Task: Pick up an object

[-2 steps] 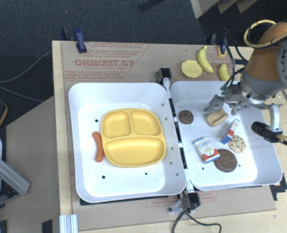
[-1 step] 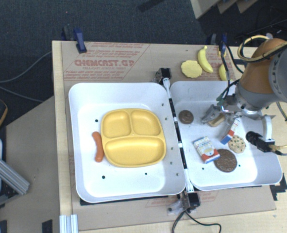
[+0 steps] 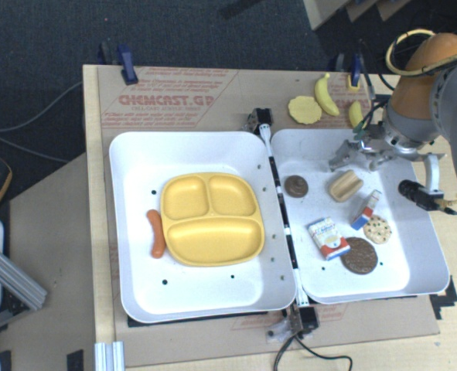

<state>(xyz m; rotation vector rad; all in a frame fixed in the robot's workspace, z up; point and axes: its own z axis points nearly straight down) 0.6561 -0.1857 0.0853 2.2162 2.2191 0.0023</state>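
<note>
Reading "CHEMCAST GP": bench board point(image 3: 166, 99)

I can't tell if the gripper point(image 3: 359, 154) is open or shut; its fingers blur together. The arm point(image 3: 437, 91) is cut off at the right edge. It hides part of the small banana point(image 3: 356, 114) behind it.
</note>
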